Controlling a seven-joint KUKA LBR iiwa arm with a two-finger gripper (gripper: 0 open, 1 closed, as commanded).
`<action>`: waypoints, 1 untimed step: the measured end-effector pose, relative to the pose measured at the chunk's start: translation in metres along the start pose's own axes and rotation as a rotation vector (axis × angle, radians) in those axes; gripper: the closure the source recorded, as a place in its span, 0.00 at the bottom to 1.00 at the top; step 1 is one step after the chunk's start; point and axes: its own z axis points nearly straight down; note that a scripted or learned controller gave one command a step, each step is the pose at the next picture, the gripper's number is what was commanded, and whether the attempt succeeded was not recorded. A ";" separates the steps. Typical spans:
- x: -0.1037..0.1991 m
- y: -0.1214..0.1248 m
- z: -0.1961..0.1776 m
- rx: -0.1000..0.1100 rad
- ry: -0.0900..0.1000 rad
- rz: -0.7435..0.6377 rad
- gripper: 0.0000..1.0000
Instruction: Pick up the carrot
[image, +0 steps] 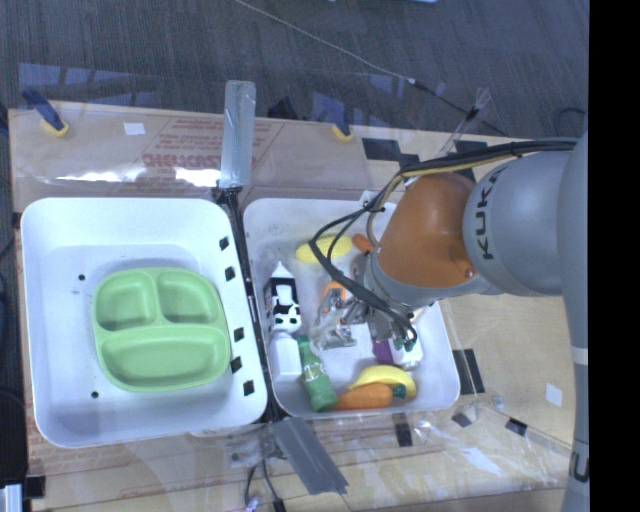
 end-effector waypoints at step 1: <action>0.001 0.053 -0.115 -0.001 -0.002 0.339 1.00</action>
